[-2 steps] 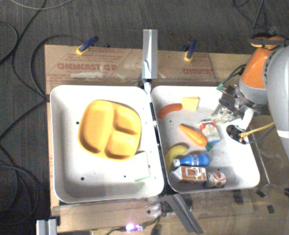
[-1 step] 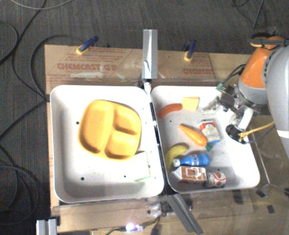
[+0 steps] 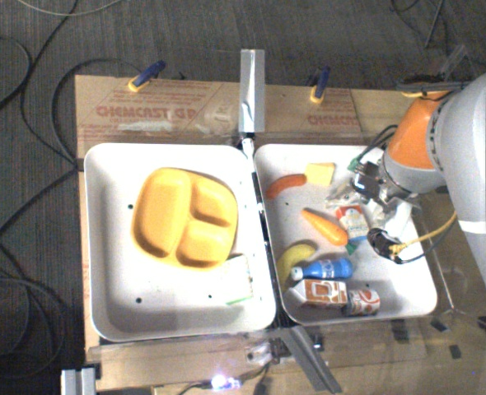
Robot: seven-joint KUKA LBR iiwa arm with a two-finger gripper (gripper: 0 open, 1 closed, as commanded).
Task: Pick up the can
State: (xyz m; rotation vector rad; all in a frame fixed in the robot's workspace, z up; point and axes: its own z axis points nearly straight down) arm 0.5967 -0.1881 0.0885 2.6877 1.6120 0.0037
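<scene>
1. Camera view from above, at a slant: two shallow white bins side by side on a brown surface (image 3: 95, 113), with dark carpet and cables around.
2. Left bin (image 3: 111, 303): holds a yellow divided tray (image 3: 185, 216), tilted slightly, near the bin's middle.
3. Right bin (image 3: 416, 295): crowded with small items.
4. Near its far edge, a red curved piece (image 3: 284, 185) beside a pale yellow block (image 3: 320, 173).
5. Toward the middle, an orange carrot (image 3: 325, 227), lying diagonally.
6. Lower down, a banana (image 3: 292, 257) touching a blue and white bottle (image 3: 324, 270).
7. At the near edge, a brown carton (image 3: 324, 293) lying flat, and just to its right the can (image 3: 364, 302), red and white, on its side.
8. Grey arm with orange band (image 3: 413, 142) reaching in from the right.
9. Gripper (image 3: 366, 189) low over the bin's right part, beside a small red and white carton (image 3: 352, 220), well apart from the can; open or closed, cannot tell.
</scene>
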